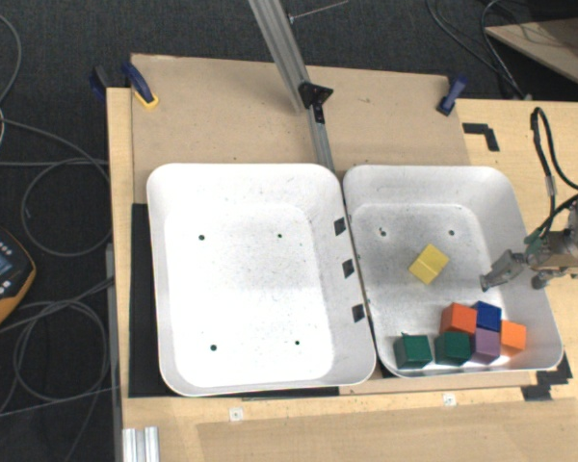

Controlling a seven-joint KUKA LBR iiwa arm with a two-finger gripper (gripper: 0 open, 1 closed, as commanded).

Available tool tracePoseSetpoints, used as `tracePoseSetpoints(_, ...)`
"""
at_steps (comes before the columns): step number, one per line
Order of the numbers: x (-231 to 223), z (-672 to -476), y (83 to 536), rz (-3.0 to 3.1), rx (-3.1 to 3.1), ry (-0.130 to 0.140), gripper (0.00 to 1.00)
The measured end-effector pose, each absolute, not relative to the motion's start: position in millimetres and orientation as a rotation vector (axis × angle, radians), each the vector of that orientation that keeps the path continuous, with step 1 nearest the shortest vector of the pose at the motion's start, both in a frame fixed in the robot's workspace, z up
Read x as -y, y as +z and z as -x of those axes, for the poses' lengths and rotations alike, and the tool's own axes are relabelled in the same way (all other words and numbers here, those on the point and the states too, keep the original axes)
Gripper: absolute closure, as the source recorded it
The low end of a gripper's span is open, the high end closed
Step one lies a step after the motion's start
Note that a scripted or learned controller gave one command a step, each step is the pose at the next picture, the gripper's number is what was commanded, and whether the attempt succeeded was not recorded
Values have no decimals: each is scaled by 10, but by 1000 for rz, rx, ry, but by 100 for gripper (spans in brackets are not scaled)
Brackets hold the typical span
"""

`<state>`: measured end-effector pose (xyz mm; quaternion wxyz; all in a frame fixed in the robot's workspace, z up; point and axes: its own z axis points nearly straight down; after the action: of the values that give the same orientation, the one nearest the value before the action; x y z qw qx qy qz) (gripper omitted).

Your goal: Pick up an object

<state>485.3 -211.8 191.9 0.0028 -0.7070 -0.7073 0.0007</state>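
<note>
Beside the open, empty-handed pincer (pixel 488 279) lie seven blocks: one yellow block (pixel 429 264), six clustered

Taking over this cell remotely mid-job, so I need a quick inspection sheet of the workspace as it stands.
Surface: wooden bench bearing a left bin and a right bin side by side.
Job's things: yellow block alone mid right bin; green, orange, blue and purple blocks clustered at its near edge.
Clutter: blue clamps on the bench's far corners.
Grippers: gripper low at the right bin's right wall, nothing seen between its fingers.
Cables: loops on the floor, left.
Surroundings: dark carpet; handheld pendant at left.
</note>
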Motion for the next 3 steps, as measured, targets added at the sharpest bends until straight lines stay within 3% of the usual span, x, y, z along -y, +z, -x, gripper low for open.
tracePoseSetpoints(1, 2104, -4858, 1286, 2216, 2216, 4, 0)
tracePoseSetpoints(2, 2100, -4862, 982, 2220, 2220, 0, 0)
tracePoseSetpoints(3, 2096, -4880, 1106, 2222, 2225, -6, 100)
